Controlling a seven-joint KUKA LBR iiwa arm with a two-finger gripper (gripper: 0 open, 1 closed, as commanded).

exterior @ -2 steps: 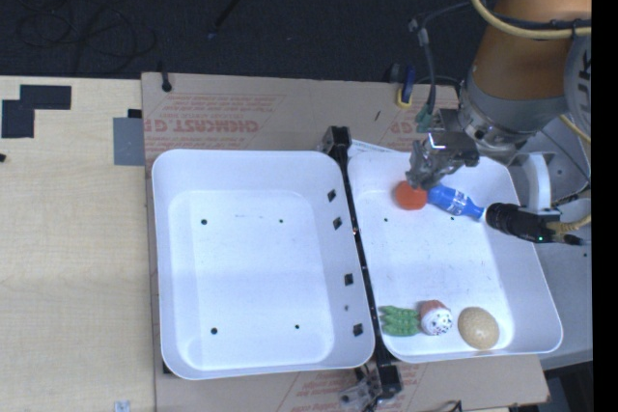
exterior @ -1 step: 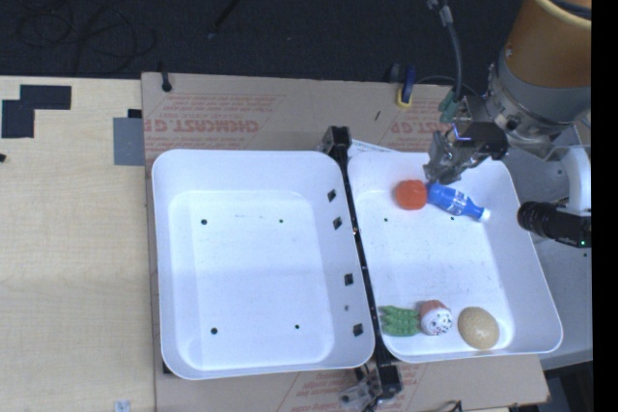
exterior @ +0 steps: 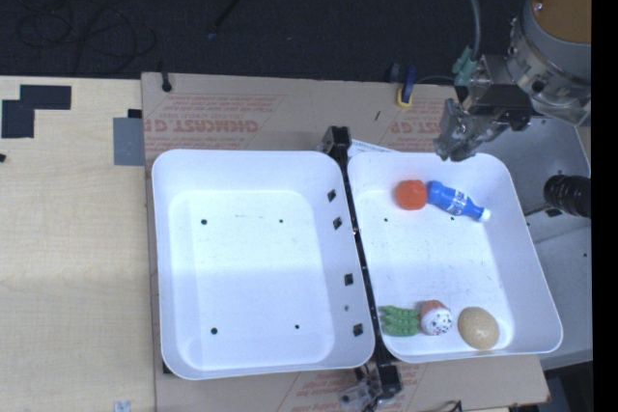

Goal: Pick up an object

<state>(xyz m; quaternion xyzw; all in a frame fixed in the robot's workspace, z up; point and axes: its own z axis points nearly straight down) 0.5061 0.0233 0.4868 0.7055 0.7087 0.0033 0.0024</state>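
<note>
- Two white bins sit side by side on the bench; the left bin carries nothing I can pick out, while the right bin holds every candidate for the pick.
- At the far end of that right bin an orange ball lies touching or just beside a blue bottle, which rests on its side with its pale cap pointing toward the arm's side of the bench.
- Along the near wall three more things crowd together: a green toy, a small white and red speckled piece and a tan egg-shaped lump.
- The gripper hangs over the bin's far rim, just beyond the bottle and ball and apart from both; nothing sits between its fingers.
- Whether the jaws stand wide or narrow I cannot tell; from here they merge into one dark shape.
- Judging by that position, the bottle or ball looks the likeliest target, being nearest beneath the tool, and the pick seems not yet made.
- Their closeness could cause trouble: a finger coming down between them might nudge the ball away or roll the bottle.
</note>
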